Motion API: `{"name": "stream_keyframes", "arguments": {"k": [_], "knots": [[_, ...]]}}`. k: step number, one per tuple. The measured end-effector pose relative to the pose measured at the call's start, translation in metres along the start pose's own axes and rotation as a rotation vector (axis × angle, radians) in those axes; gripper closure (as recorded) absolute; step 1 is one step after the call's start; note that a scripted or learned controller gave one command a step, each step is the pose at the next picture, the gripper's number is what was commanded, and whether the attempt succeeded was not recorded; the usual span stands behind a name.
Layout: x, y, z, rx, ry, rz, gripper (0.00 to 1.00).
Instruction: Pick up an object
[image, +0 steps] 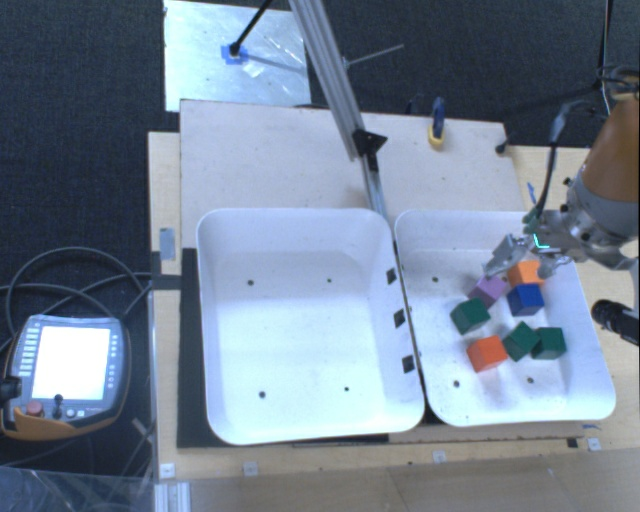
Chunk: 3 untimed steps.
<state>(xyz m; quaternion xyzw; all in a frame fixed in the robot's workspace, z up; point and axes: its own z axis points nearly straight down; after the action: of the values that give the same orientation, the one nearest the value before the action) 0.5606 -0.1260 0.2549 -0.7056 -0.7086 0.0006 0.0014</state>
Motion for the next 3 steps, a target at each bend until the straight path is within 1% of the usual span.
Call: {"name": "stream_keyframes", "arguments": {"k": [1, 2, 3], "knots": [[0.000, 0.001, -0.002, -0.004, -0.001, 0.001, 0.00], [-0.001, 0.001, 0.061, 0.002, 0.000, 0.003, 0.00], [0.007, -0.001, 0.107, 0.001, 0.000, 0.002, 0.00]]}}
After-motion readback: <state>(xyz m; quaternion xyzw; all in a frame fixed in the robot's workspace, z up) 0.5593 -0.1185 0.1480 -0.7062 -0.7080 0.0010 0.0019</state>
